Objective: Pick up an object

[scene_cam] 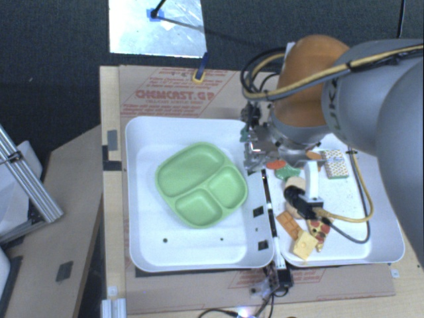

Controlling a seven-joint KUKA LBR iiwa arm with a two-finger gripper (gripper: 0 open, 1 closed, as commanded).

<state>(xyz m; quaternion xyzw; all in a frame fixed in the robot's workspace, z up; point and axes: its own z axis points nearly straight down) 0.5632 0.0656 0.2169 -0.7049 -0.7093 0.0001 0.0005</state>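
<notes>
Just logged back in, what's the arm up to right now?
The arm reaches in over the right bin, with its claw low near the divider between the bins. A clutter of small items lies in that bin below it; nothing is visibly held. The left bin holds a green divided plate, untouched.

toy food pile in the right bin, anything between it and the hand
Nothing visible does. The hand hangs at the right bin's upper left corner, and the toy food pile lies just below it in the same bin.
</notes>
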